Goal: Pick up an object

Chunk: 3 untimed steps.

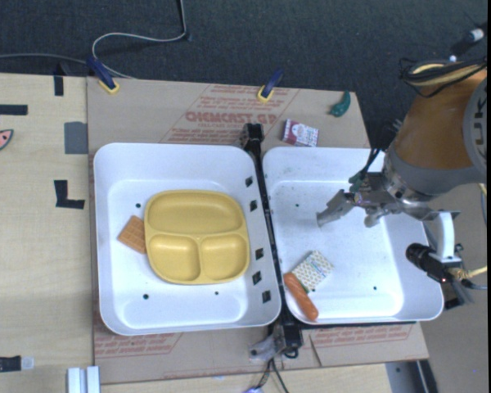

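Two shallow white bins sit side by side on a cardboard sheet (229, 117). The left bin (114, 219) holds a yellow divided plate (198, 236) with three compartments, and a tan cracker-like piece (132, 234) pokes out from under the plate's left edge, touching it. The right bin (393, 301) holds a small patterned packet (313, 270) near its front left corner, and just beside it, toward the front wall, lies an orange carrot-shaped toy (301, 296); the two look to be touching or nearly so.

The grey arm with its orange band (438, 117) reaches in from the right over the right bin. Its gripper (350, 210) hangs above the bare middle of the bin floor, with one finger (334, 211) stretched out to the left and the other (371, 216) pointing downward in the view, so the fingers are spread well apart. Nothing lies between them. The packet and the carrot toy are apart from the gripper, lower and to its left.

Behind the bins, a small red-and-white packet (299, 133) lies on the cardboard, and a green clip (340, 103) sits near its back right corner.
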Motion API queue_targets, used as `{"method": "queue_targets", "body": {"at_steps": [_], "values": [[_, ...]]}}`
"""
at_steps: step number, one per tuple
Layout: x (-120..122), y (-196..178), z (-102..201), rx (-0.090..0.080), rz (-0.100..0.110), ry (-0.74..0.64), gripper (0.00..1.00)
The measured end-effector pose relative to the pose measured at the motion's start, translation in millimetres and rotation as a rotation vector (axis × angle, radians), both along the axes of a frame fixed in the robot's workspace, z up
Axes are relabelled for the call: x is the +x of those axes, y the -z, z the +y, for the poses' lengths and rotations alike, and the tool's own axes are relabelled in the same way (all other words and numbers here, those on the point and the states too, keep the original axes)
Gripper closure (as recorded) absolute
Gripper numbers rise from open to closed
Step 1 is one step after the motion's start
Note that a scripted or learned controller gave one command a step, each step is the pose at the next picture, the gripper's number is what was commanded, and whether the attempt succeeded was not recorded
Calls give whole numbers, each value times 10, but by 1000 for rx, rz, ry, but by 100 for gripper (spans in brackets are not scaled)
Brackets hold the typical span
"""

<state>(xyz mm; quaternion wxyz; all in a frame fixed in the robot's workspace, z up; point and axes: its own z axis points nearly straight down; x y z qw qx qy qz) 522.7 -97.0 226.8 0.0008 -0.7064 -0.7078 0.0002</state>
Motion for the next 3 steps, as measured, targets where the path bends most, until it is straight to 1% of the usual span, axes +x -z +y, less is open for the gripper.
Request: {"method": "queue_targets", "body": {"at_steps": [1,2,3], "values": [[347,1246,16,0,3,1,0],[1102,1407,-58,-2,-6,0,0],[1100,1312,-60,-2,-5,0,100]]}}
